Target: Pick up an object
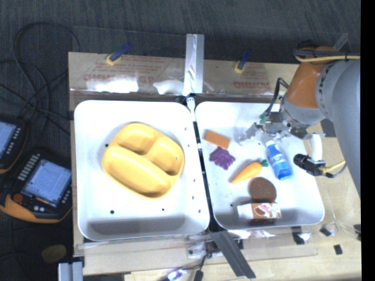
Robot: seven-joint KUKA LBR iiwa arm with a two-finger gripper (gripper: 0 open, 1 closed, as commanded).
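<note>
Gleaming metal tool, finger state unclear, above slim blue plastic bottle.

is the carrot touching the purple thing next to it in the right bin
Apart. The camera view shows a strip of white bin floor between the carrot and the purple piece.

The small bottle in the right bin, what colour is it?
Blue, with a white cap: the small plastic bottle shows best in the camera view.

The surface is a pale board carrying two white bins side by side, touching: the left bin and the right bin. Two clips, apparently blue-and-yellow, sit at its back edge.
</note>
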